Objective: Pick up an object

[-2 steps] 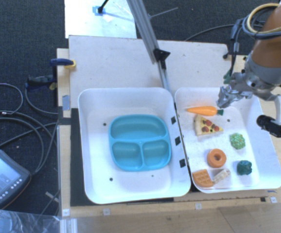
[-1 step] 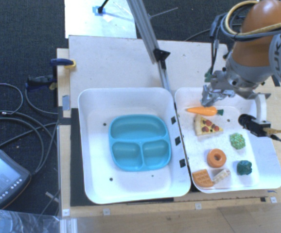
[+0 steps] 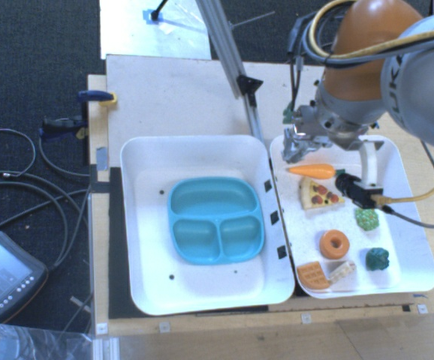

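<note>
My gripper (image 3: pixel 296 147) hangs at the back left corner of the right bin (image 3: pixel 421 240), just above and behind the left end of an orange carrot (image 3: pixel 312 171). Nothing is visibly held in it. In front of the carrot lies a pizza slice (image 3: pixel 318 194). Further forward are an orange donut (image 3: pixel 334 244), a light green piece (image 3: pixel 366 219), a dark green broccoli piece (image 3: pixel 377 259), an orange waffle (image 3: pixel 313 275) and a small beige piece (image 3: pixel 342 270). The arm's orange band and grey body cover the bin's back edge.
The left bin (image 3: pixel 146 201) holds a blue divided plate (image 3: pixel 217 220). A grey pole (image 3: pixel 224 43) slants down to the gap between the bins. A black connector with a yellow cable (image 3: pixel 358 190) hangs beside the pizza slice.
</note>
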Robot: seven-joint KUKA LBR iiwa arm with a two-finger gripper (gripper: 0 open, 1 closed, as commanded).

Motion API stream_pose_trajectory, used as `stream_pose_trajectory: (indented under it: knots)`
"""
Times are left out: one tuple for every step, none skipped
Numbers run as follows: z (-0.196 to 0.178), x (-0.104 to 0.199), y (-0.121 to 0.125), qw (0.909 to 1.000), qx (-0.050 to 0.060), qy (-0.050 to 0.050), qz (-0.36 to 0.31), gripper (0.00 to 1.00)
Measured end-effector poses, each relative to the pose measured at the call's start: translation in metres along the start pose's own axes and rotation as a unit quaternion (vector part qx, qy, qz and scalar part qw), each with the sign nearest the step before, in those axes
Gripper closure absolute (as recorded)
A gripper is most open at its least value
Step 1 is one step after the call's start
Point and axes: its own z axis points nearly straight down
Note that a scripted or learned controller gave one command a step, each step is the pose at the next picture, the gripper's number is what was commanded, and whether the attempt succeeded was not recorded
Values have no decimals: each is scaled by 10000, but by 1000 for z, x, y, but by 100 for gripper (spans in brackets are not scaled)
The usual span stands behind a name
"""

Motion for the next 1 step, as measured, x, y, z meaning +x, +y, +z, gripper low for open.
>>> stream_pose_trajectory:
  knots:
    - [20, 56, -3, 10000, 18, 0, 2, 100]
